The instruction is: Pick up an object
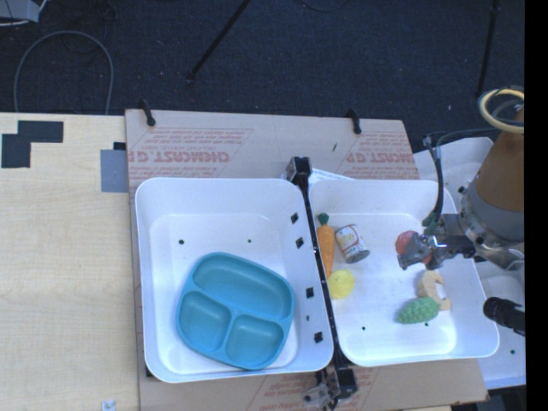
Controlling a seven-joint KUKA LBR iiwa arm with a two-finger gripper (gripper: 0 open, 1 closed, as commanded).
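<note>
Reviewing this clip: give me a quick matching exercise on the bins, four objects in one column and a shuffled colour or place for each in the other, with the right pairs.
Column 1:
1. divided plate
2. carrot
3. small can
4. bumpy green toy

Column 2:
A. lies along the divider, at the right bin's left edge
B. blue, in the left bin
C. near the right bin's front, right of the yellow ball
D. white label, just right of the carrot

Pairs: 1-B, 2-A, 3-D, 4-C
</note>
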